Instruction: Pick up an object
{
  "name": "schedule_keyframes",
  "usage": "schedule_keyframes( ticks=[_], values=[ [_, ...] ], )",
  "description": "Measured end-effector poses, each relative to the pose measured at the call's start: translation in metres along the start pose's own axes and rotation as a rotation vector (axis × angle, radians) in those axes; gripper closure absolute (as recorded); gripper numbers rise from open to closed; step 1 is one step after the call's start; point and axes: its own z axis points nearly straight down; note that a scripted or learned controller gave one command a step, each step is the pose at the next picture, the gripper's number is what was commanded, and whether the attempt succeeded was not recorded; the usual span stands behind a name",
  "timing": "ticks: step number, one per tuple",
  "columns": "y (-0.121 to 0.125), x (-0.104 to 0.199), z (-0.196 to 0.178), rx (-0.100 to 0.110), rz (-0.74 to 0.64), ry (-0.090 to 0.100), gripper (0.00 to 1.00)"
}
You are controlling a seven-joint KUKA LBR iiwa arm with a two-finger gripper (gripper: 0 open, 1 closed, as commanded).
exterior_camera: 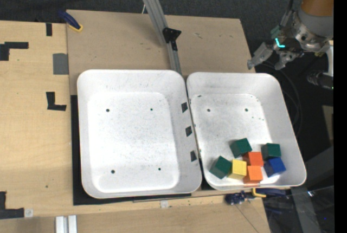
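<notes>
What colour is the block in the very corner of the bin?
Blue, seen in the camera view.

Coloured blocks [248, 160] cluster in the right bin [227, 88]; the hand [269, 58] hovers outside it.

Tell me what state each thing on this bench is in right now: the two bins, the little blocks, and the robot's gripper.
Left bin: nothing in it.
Right bin: holds all the blocks, bunched in its near right corner.
Green blocks: three, lying in the cluster.
Orange blocks: two, side by side in the cluster.
Yellow block: resting between green and orange.
Blue block: at the cluster's right edge.
Gripper: open, holding nothing, beyond the right bin's far right corner.
</notes>
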Motion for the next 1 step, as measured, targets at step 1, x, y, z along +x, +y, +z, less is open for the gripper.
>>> schedule_keyframes(
  ticks=[1],
  values=[
    [0.0007, -0.0001, -0.0034, -0.004, -0.001, -0.003, 0.0]
  ],
)
